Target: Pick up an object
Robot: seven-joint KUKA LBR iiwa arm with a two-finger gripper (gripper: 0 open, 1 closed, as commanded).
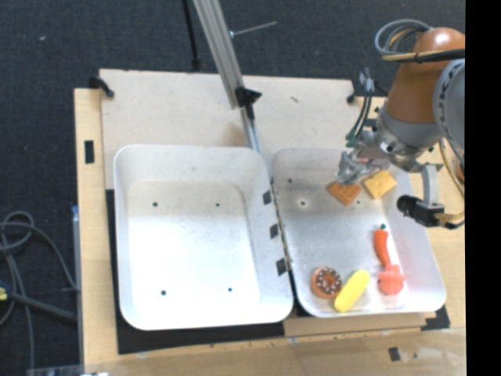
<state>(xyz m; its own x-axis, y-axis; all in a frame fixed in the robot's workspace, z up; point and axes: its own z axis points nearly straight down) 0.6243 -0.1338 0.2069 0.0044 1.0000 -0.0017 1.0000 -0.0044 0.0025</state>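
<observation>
Tool (350, 172) over right bin (415, 288); wooden bench (172, 108) on dark carpet (78, 30).

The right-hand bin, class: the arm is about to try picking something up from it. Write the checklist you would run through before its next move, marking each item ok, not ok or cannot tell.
1. Things to pick lie in the right bin: ok. Two tan crackers, a carrot, a banana and a doughnut.
2. Tool over a target: ok, it hangs just above the darker cracker.
3. Tool fingers open: cannot tell, too small and blurred.
4. Something already held: cannot tell.
5. Target apart from neighbours: ok, a gap shows between the two crackers.
6. Left bin out of the arm's way: ok.
</observation>
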